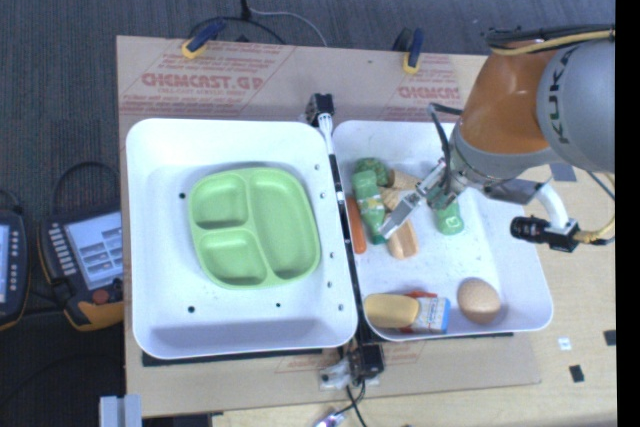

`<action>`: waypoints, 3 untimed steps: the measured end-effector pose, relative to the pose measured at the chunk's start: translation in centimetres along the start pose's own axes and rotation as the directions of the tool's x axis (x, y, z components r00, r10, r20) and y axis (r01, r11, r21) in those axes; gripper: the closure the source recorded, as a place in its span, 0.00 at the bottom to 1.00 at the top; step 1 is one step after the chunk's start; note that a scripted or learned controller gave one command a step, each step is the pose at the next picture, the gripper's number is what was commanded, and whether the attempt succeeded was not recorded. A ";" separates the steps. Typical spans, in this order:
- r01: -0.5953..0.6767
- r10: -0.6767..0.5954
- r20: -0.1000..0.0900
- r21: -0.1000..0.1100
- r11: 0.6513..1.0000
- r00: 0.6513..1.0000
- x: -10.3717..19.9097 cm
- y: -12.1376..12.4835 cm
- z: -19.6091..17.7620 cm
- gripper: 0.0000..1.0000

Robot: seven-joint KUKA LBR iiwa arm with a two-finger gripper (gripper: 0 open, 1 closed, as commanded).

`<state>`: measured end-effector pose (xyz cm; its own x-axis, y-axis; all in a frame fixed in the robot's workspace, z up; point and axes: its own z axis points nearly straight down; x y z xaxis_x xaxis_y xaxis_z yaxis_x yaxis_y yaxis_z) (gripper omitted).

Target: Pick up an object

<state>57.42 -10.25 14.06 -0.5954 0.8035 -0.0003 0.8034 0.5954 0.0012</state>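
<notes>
Camera view: right white bin (520, 300) holds, nearest, a yellow bun-shaped toy (392, 310) at 7 o'clock and a tan egg (479, 299) at 5; farther, green plastic pieces (369, 185) under the gripper (420, 196), grip state unclear. Left white bin (150, 245) holds a green divided tray (254, 225).

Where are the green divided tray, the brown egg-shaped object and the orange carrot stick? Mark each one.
green divided tray (255, 225): camera view, on the ridge between its compartments.
brown egg-shaped object (479, 299): camera view, on the middle of its rounded top.
orange carrot stick (357, 228): camera view, midway along its length.
</notes>
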 end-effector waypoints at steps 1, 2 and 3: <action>0.147 -0.147 0.008 -0.003 0.989 0.989 -3.3 -0.2 5.3 0.00; 0.237 -0.237 -0.008 0.005 0.972 0.972 -10.8 2.3 5.3 0.00; 0.236 -0.236 0.012 -0.004 0.972 0.972 -11.1 2.6 4.2 1.00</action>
<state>66.06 -17.62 9.91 -0.7679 0.6404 -0.0121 0.6404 0.7680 0.0051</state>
